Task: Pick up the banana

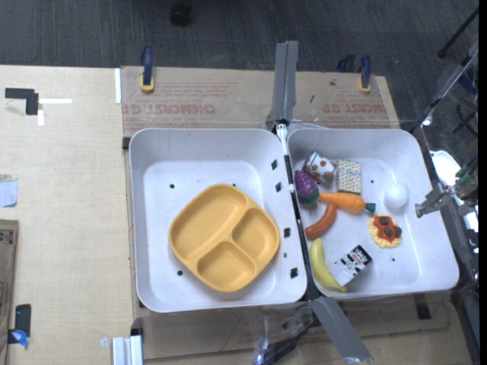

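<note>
Banana (323, 265) lies at the right bin's (426, 284) near-left corner, touching a small black-and-white box (354, 260); a crowded grab could catch that box, and the claw's (434, 204) state I cannot tell.

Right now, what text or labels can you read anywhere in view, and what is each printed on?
"CHEMCOT, GE": red print, upside down, on the cardboard sheet behind the bins; its far end is unclear.
Red print on the cardboard to its right: blurred.
Small black-and-white carton beside the banana: markings too small.
</note>
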Robot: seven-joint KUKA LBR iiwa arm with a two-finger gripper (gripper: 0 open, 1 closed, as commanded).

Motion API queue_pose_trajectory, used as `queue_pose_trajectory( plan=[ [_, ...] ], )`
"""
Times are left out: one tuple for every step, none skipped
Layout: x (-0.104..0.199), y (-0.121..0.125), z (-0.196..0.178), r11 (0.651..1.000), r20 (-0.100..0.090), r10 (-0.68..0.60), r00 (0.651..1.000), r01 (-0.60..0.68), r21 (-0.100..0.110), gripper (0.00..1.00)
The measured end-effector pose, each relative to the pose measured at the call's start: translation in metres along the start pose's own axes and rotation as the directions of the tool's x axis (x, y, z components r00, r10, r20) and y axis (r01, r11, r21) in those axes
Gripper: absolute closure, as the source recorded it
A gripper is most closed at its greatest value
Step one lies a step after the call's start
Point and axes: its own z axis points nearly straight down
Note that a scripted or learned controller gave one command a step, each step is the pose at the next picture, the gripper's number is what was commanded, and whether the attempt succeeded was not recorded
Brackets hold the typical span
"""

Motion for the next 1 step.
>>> queue_pose_trajectory(
  plan=[
    [0.0608, -0.0002, 0.0914, 0.985, 0.0, -0.175, 0.985, 0.175, -0.001, 0.0]
  ],
)
